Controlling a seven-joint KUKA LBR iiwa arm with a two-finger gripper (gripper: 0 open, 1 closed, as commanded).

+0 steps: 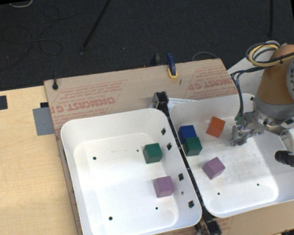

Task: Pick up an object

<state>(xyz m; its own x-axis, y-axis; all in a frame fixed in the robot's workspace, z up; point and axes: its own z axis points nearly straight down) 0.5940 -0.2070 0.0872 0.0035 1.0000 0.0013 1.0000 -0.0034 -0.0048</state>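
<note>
The left bin (pixel 85 147) holds a green cube (pixel 152 153) and a purple cube (pixel 163 186). In the right bin (pixel 282 189) a blue cube (pixel 187 132) sits against a green cube (pixel 192 145) by the divider. An orange cube (pixel 215 126) lies further right and a purple cube (pixel 213 167) lies nearer the front. My gripper (pixel 240 135) hangs low over the right bin, just right of the orange cube and apart from it. Nothing shows between its fingers.
The arm (pixel 279 92) comes in from the right over the right bin's far right corner, with cables looped above it. A black divider (pixel 179 159) runs between the bins. Cardboard (pixel 110 95) lies under both bins, with a blue clamp (pixel 171 65) at its back edge.
</note>
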